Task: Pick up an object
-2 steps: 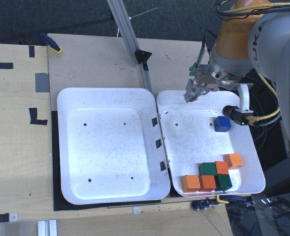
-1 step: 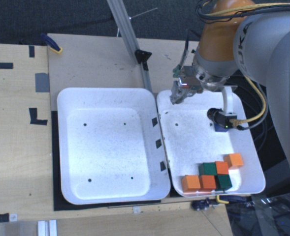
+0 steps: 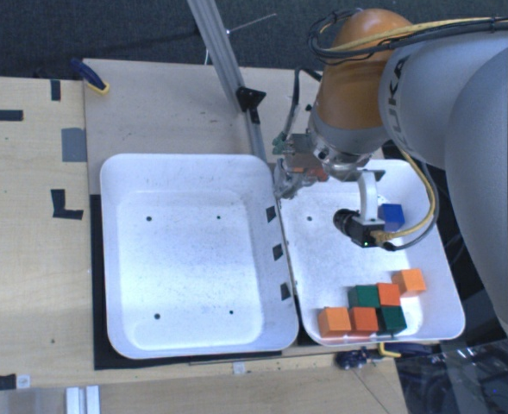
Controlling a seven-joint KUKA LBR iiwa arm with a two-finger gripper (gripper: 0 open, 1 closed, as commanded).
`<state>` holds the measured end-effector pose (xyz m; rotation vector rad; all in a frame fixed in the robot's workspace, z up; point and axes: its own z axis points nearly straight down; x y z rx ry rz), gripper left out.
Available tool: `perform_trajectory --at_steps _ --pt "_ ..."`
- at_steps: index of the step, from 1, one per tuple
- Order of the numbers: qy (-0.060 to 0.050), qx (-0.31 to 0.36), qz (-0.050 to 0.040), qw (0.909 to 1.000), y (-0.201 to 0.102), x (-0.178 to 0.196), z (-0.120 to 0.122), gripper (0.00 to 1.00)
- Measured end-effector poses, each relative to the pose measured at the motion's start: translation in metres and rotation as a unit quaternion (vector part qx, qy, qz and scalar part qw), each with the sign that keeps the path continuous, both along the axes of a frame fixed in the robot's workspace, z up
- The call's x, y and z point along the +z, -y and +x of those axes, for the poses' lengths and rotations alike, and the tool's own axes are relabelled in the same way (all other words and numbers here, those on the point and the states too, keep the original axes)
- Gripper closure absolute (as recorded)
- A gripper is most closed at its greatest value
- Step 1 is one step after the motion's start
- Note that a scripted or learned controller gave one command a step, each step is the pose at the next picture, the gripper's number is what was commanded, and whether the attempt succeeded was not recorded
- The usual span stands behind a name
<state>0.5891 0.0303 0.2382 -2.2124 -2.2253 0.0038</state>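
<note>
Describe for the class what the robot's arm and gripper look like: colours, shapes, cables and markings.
The arm is a thick, rounded grey casing with dark lettering partly visible and a glossy orange band above the wrist. Black and yellowish cables loop over the band and hang beside the wrist. The gripper is a small grey metal unit with reddish parts, and a black cylindrical piece on a white bracket sits beside it.

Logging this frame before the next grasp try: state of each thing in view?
Pincer: over the right bin's upper left corner, nothing seen in it.
Blue block: lying apart, mid-bin.
Orange and green blocks: clustered at the near edge.
Right bin: holds all the blocks.
Left bin: flat on the bench.
</note>
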Motion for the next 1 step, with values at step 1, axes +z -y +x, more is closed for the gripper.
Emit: perform_trajectory --at_steps 1 --pt "0.001 0.001 0.0005 1.0000 -0.0554 0.0042 -0.0067 1.00"
